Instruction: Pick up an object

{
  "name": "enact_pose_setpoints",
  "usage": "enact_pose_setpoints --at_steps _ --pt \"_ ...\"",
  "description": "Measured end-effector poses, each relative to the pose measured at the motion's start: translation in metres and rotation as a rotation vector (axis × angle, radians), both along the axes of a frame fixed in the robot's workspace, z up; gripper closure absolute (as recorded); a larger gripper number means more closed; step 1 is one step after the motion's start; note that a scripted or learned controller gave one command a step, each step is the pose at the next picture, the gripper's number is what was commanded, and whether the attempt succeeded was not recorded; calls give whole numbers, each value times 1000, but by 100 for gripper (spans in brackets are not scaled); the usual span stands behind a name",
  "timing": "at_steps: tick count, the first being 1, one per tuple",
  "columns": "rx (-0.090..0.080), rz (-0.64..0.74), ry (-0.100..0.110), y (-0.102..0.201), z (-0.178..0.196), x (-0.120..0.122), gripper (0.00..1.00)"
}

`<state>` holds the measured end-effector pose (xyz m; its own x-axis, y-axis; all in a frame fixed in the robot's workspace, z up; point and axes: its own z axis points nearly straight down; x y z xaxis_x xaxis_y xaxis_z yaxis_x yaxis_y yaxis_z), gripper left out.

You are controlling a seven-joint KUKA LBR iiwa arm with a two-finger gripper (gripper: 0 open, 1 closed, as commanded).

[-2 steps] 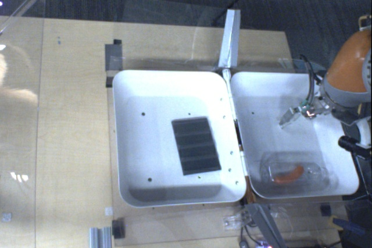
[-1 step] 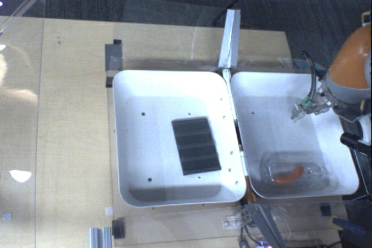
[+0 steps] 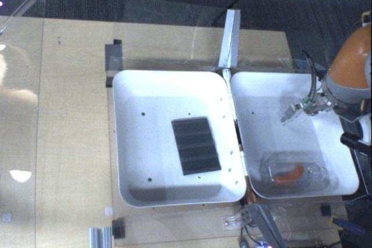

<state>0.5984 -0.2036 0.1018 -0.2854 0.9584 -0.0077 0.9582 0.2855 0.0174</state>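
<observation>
Plastic bottle (image 3: 293, 173) (clear, something orange inside) lies on its side below the gripper (image 3: 289, 115), well apart; probably light, slippery and prone to rolling, best pinched across its middle. Gripper's grip state: cannot tell.

Two white bins (image 3: 174, 81) sit side by side on a wooden bench (image 3: 64, 125). A metal bar (image 3: 229, 38) stands behind their junction.
</observation>
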Motion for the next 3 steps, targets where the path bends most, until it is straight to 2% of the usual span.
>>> enact_pose_setpoints --at_steps 1,2,3 --pt "1 24 7 18 -12 -66 0" --pt "-6 271 3 59 -11 -55 0" --pt "4 -39 6 103 -12 -3 0"
